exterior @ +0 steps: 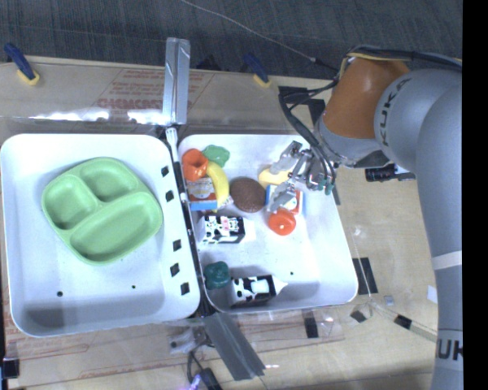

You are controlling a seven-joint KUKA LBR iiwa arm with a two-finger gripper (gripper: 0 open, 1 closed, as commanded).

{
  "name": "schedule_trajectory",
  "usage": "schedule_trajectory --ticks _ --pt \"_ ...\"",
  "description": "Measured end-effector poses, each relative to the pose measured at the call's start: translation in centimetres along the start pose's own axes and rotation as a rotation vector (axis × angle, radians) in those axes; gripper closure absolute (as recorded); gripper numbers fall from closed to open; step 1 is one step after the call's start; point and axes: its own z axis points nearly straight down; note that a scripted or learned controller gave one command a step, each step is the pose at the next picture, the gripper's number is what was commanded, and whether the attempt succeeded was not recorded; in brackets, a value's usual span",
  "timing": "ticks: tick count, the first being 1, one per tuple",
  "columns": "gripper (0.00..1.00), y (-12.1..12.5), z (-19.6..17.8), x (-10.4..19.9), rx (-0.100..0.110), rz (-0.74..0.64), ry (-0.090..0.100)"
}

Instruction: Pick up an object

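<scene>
We see our grey arm (439, 177) entering from the right edge of the frame and running up that side, then bending toward the centre. Its orange band (358, 96) sits at upper right, just above the wrist. From there the wrist angles down and leftward, putting our gripper (286, 187) right of the frame's centre, its metal fingers (291, 156) pointing left.

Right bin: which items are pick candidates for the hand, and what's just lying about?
Pick candidates, right bin:
banana
brown ball
red-orange piece
yellow piece
orange and green toys
two cow-print blocks
dark green cap
The hand sits over the red-orange and yellow pieces.

Lying about:
green divided plate in the left bin
blue clamps
</scene>
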Motion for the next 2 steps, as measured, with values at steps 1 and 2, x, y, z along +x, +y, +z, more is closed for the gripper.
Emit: schedule_trajectory --ticks 1,2 --pt "0.00 3.2 1.6 4.7 -0.004 0.047 -0.009" --pt "0.00 3.8 1.6 10.2 -0.006 0.527 -0.010"
